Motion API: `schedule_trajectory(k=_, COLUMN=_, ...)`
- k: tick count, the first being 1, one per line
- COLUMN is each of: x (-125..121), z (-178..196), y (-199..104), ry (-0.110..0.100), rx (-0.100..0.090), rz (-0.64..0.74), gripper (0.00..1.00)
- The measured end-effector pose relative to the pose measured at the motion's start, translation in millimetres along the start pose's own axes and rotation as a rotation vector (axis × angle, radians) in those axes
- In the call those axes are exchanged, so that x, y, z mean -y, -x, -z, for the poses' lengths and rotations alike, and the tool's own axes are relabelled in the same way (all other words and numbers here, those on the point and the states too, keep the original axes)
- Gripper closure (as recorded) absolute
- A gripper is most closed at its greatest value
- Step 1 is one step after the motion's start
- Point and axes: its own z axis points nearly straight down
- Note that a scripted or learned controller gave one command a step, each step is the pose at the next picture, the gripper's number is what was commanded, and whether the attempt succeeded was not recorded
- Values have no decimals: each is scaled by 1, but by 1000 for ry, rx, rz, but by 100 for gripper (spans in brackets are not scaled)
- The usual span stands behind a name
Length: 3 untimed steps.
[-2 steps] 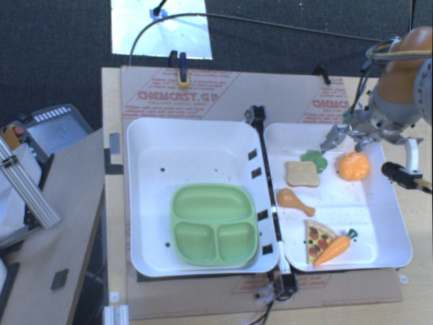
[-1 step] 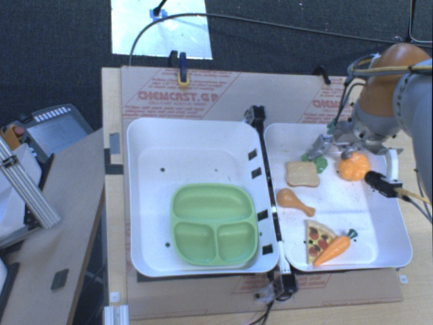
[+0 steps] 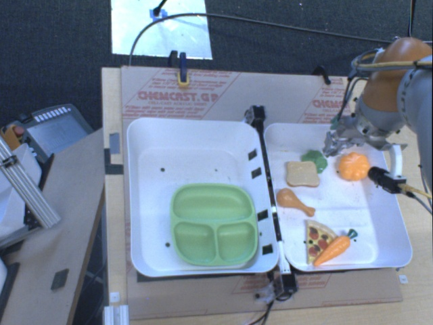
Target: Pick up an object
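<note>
Green plastic, a small leafy toy (image 3: 314,160), lies at the upper edge of the right bin (image 3: 396,246), and the gripper (image 3: 336,143) hangs just above and beside it, likely lined up for a grab. Whether its fingers are spread or pressed together I cannot tell. Crowding is the trouble: a slice of toast (image 3: 302,174) touches the green toy below, and an orange fruit (image 3: 353,166) sits near on the right. A drumstick (image 3: 295,200), pizza slice (image 3: 316,238) and carrot (image 3: 334,248) lie lower. Left of centre, the left bin (image 3: 145,181) holds a green divided tray (image 3: 214,224).
</note>
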Motion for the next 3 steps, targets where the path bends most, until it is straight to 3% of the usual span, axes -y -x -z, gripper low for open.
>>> schedule_trajectory(k=1, x=-4, z=45, y=-1, ry=1, rx=0, rz=-2, gripper=100)
schedule_trajectory(k=3, x=10, z=163, y=-3, ry=2, rx=1, rz=-1, gripper=100)
